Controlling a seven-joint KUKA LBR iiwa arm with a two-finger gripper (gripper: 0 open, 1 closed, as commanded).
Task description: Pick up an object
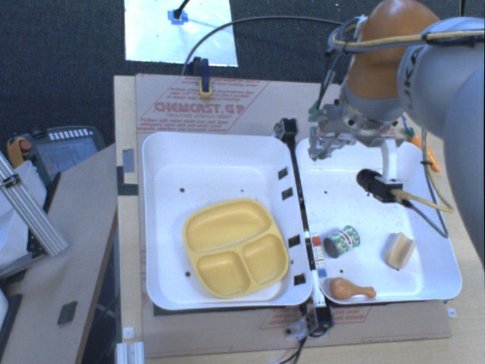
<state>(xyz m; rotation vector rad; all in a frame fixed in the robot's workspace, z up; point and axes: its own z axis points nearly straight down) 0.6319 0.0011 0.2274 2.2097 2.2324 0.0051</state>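
Note:
My gripper hangs over the far left part of the right bin, open, with nothing between its fingers. Well in front of it, on the bin floor, lie a small green-and-white can on its side, a tan bread-like wedge and an orange drumstick-shaped toy in the near corner. An orange piece pokes out by the bin's far right wall, partly hidden by the arm.
The left bin holds a yellow three-compartment tray. A black divider strip runs between the bins. A black part with a cable hangs off the arm above the right bin's middle.

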